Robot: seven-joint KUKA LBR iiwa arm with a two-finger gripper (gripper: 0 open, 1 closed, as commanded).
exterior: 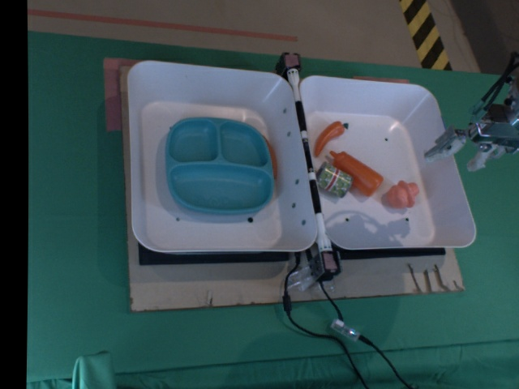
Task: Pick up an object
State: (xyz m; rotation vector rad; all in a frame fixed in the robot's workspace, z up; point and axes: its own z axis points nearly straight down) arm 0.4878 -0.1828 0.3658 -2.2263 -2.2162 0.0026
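**Gripper at right bin's edge, holding nothing**

Left bin [146, 96] holds a teal divided plate [219, 165]. Right bin [405, 104] holds the small things, clustered left of centre: orange bottle [357, 173], long axis slanting upper-left to lower-right, touching a green can [334, 180]; orange pepper [328, 137] above, stem pointing upper-right; pink toy [401, 194] near the bottle. Bin's right half bare. Gripper [459, 152] over the right rim, fingers spread, nothing between them.
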